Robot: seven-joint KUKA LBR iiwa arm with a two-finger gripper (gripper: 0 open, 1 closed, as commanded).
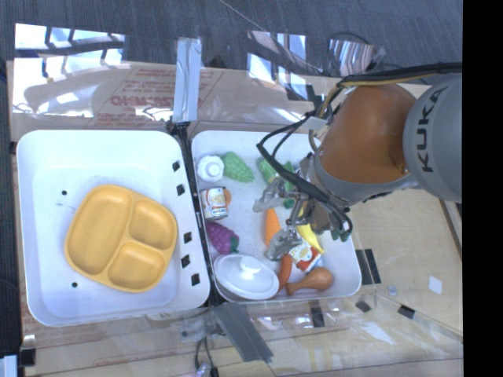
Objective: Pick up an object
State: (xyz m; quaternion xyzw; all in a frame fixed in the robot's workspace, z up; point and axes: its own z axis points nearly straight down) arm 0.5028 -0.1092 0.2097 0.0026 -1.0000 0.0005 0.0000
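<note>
White plastic makes up both shallow bins on the tabletop [409,289], and we take the right bin [236,141] as our landmark. We see the left bin [39,234] touching its left wall, holding a yellow divided tray [119,236]

Inside the right bin, near its upper left corner, stands a small white bottle [211,167] with a green leafy toy [238,168] just beside it. Below the bottle we see a small can [216,203], then a purple grape bunch [222,237], and a white lidded bowl [247,276] against the bin's lower wall. A toy carrot [272,226] lies near the bin's middle, and a brown drumstick [312,280] rests in the lower right corner, with a small orange piece [285,270] between it and the bowl. A yellow item [308,239] lies just above the drumstick

We see the grey arm [436,144] with its orange band [365,132] over the bin's right side. The tool [284,242] hangs low over the bin's middle, just right of the carrot and touching or nearly touching the yellow item; we cannot tell whether it is apart or together
</note>
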